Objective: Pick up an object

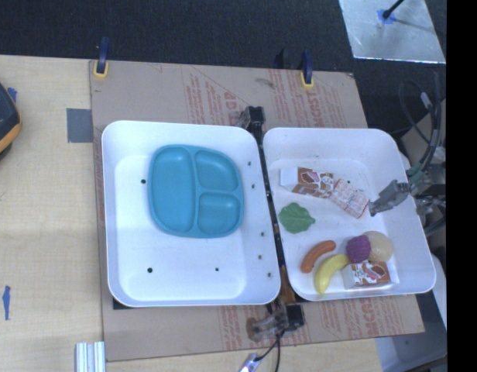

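Cardboard-covered bench (223,84); claw (387,197) blurred over right bin (409,153), arm cropped.

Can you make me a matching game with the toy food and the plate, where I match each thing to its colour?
Things:
1. divided plate
2. banana
3. leaf
4. sausage

Colours:
A. green
B. orange-red
C. blue
D. yellow

Pairs: 1-C, 2-D, 3-A, 4-B
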You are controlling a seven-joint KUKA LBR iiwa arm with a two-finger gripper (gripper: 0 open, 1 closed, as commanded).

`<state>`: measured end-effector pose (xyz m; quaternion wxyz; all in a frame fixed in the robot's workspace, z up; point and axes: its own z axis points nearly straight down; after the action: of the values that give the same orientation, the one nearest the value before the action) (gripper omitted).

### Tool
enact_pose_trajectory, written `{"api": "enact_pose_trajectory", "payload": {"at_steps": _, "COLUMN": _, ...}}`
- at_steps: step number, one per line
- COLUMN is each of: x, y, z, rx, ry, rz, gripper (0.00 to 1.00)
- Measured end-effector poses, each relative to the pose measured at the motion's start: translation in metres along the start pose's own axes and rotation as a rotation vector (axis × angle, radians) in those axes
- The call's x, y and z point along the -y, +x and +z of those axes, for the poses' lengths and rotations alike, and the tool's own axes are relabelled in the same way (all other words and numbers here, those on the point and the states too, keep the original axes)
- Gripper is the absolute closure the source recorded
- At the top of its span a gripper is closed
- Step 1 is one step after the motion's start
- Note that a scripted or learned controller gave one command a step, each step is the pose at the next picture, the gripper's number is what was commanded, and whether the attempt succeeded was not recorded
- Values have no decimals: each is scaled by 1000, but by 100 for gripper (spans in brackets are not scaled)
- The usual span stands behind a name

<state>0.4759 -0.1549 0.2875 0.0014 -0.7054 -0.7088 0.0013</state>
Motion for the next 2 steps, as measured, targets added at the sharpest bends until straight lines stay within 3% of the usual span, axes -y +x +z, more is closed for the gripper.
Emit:
{"api": "enact_pose_trajectory", "payload": {"at_steps": 1, "x": 1, "y": -11, "z": 146, "rx": -1, "ry": 3, "rz": 0, "gripper": 0}}
{"api": "enact_pose_trajectory", "payload": {"at_steps": 2, "x": -26, "y": -16, "z": 193, "rx": 1, "ry": -9, "rz": -3, "gripper": 0}}
